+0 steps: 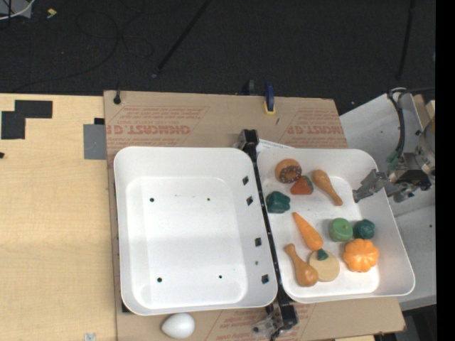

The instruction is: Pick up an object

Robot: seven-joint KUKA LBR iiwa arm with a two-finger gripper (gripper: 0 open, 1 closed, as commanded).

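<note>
The claw hangs at the right rim of the right bin, low over its far right corner, and nothing sits between its fingers; whether they are spread or pressed together I cannot tell at this size. All the candidates lie in that bin: an orange pumpkin near the right wall, a green ball touching a dark teal piece, a carrot in the middle, a tan gourd against a cream disc at the near side, and a second gourd at the far side, just left of the claw. The left bin offers no target.

The far gourd looks like the best choice, being closest and standing apart from its neighbours. The claw should come down centred over its slim neck, fingers across the narrow axis, not along it. The touching green pair is riskier, since one finger would likely land on the neighbour and push both aside.
</note>
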